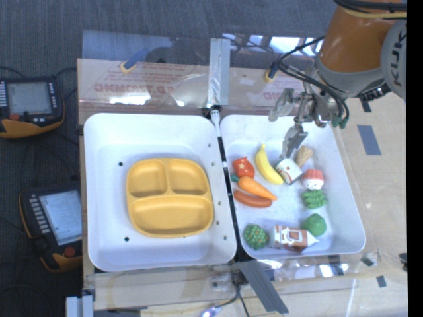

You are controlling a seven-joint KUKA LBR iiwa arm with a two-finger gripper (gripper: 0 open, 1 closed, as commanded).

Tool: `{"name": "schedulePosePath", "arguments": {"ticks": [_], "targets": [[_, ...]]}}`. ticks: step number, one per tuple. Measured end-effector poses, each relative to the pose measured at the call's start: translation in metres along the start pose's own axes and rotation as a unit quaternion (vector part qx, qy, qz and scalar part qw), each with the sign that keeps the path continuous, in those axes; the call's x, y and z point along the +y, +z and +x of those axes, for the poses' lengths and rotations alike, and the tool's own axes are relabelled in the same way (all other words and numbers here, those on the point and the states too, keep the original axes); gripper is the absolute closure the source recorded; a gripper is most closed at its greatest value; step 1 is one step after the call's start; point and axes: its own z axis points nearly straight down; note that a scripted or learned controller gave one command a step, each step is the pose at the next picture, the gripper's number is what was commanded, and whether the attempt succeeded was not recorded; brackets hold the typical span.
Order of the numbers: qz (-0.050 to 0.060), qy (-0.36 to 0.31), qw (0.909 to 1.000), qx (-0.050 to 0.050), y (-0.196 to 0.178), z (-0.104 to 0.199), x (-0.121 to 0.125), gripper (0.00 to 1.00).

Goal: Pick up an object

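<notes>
The right bin [347,177] holds several toy foods: a yellow banana [268,165], a red tomato [243,168], an orange carrot [256,187] over a red chili [251,199], a small white can [289,171], a beige piece [304,155], a red-and-white piece [313,176], a light green piece [314,198], a green round fruit [316,225], a small carton [291,238] and a dark green broccoli [254,236]. My gripper [295,125] hangs over the bin's far side, just above the can and the beige piece. It is open with nothing between its fingers.
The left bin [106,144] carries a yellow divided plate [170,197]. A raised rim [225,177] separates the two bins. Clear plastic sheeting and a metal post [219,71] stand behind them. The arm's orange band [357,25] looms over the right bin's far corner.
</notes>
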Motion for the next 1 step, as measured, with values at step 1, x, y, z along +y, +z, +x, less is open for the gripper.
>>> {"name": "schedulePosePath", "arguments": {"ticks": [1], "targets": [[0.0, 0.025, 0.9997, 0.001, 0.1382, 0.0247, -0.0178, 0.0]]}}
